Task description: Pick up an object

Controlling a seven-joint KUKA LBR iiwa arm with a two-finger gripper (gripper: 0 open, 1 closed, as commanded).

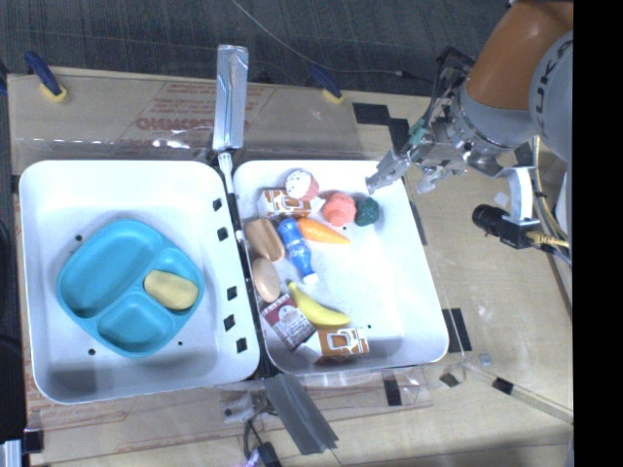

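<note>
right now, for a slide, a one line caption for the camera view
Gripper hovers above the right bin's toy food, near the dark green ball; a yellow potato sits on the blue tray.

blue tray (107,280), yellow banana (317,308), orange carrot (324,232) (white bins (389,290)).

Even, fairly bright light from overhead fills the scene, and the two white bins (389,300) come out nearly washed-out, with soft grey shadows pooled along their lower inside walls toward the bottom of the frame. A streak of glare runs along the clear sheet on the tabletop (127,142) at the upper left, and the metal strip (231,95) at top centre shines. The picture is slightly soft throughout, with small labels unreadable, and the dark floor across the top is dim.
</note>
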